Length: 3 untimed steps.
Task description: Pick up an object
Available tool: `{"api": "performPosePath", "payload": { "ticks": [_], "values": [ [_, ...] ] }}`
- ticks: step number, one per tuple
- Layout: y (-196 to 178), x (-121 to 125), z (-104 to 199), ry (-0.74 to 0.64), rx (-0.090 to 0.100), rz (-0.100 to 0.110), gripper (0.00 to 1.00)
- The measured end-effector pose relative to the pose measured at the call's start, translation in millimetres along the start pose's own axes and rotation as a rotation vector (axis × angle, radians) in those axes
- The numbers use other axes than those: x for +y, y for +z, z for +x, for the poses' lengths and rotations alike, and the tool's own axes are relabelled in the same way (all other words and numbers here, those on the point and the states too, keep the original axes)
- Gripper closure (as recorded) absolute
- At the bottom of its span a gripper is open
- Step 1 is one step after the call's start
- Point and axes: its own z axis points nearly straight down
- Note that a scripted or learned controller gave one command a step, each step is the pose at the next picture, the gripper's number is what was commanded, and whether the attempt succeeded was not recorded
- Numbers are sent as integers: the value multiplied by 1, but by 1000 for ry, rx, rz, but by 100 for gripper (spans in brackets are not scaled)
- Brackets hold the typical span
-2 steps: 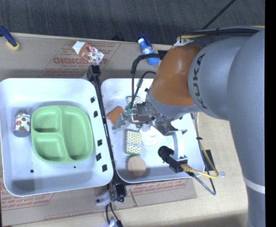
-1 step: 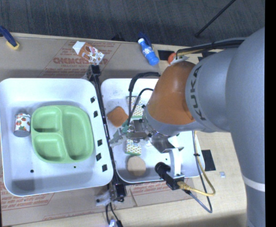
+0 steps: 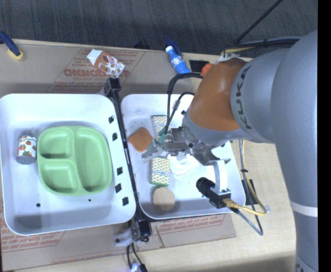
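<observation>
Looking from the near edge, you see the counter (image 3: 267, 231) under cardboard sheets, carrying two white bins. The right bin (image 3: 145, 208) holds a tan ball (image 3: 164, 199), a patterned packet (image 3: 160, 170), an orange bun (image 3: 140, 139) and another packet (image 3: 158, 122). The end effector (image 3: 166, 143) sits low among them; you cannot tell its finger state. The left bin (image 3: 7, 208) holds a green divided plate (image 3: 75, 159) and a small can (image 3: 26, 149). Beyond lies dark carpet (image 3: 126, 10).

My tabletop (image 3: 270, 220) carries a sheet of printed brown cardboard (image 3: 69, 72). On that cardboard sit two white bins side by side, the left bin (image 3: 7, 152) and the right bin (image 3: 137, 103), their inner walls touching.
</observation>
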Motion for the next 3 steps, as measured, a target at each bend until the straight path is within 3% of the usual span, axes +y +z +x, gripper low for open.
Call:
{"api": "performPosePath", "payload": {
  "ticks": [1,2,3],
  "values": [
    [101,13,-36,-3,0,3,0],
    [90,13,-36,-7,-1,5,100],
    [0,-27,31,-5,1,0,100]
  ]
}}
